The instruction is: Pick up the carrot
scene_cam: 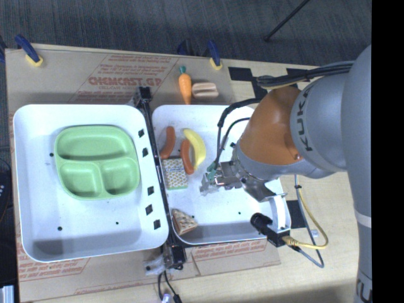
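The carrot (184, 87), orange with a green top, lies on the cardboard just beyond the far rim of the right bin (240, 232), outside both bins. My gripper (211, 179) hangs low over the middle of the right bin, well in front of the carrot and just right of a speckled green-and-white block (175, 173). The orange wrist band and grey arm hide the bin's right half. Nothing shows in the gripper.
A small bun-like toy (204, 91) lies right of the carrot. In the right bin are a sausage (167, 141), a banana (196, 146), an orange-red piece (187, 157) and a sandwich wedge (184, 221). The left bin (31, 188) holds a green divided tray (95, 160).
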`<state>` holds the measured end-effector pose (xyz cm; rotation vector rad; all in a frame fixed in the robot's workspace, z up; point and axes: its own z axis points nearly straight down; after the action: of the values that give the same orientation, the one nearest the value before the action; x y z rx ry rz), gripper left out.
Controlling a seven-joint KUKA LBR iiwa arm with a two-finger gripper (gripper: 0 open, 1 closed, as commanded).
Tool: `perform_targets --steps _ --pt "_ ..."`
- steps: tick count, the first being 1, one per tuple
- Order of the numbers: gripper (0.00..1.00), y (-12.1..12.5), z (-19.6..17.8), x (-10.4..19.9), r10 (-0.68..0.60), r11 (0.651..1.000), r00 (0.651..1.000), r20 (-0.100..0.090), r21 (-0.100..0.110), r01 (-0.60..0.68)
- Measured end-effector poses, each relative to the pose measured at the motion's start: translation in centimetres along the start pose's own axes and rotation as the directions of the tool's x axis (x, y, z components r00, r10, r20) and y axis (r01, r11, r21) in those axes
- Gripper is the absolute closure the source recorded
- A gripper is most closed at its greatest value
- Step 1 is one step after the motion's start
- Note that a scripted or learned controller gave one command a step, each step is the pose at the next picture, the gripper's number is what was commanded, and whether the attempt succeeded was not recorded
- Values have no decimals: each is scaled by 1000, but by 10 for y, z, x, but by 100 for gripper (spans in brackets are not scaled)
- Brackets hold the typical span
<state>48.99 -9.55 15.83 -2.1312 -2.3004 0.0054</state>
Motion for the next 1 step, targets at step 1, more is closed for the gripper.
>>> perform_targets --steps 1 --pt "100 32 -168 -76 -165 986 986 6 -7 165"
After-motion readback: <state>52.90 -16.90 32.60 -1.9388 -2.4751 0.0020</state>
